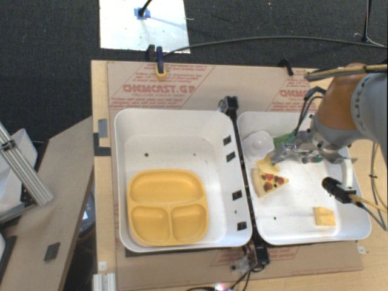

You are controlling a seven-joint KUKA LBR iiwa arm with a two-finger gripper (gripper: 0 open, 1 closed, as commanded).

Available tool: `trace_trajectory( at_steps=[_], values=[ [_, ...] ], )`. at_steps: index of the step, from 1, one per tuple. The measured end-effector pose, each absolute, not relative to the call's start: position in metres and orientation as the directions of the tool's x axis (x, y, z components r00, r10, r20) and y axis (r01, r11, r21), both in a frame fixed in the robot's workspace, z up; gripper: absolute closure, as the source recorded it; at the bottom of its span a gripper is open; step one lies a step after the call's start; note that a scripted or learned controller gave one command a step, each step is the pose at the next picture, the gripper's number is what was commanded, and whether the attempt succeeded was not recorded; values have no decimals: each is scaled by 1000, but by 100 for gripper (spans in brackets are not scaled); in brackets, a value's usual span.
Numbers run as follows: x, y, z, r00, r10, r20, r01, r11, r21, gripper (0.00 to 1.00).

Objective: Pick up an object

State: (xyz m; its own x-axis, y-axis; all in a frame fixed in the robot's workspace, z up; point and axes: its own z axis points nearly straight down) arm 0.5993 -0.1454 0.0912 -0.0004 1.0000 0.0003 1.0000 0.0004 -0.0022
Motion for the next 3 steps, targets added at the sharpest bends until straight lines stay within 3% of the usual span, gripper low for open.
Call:
trace_trajectory(
  at_steps=[1, 3],
  values=[
    [601, -146, 105, 0, 1000, -1, 1000, 0, 4, 100],
    [611, -156, 229, -4, 1000, -2, 1000, 4, 9, 100]
  ],
)
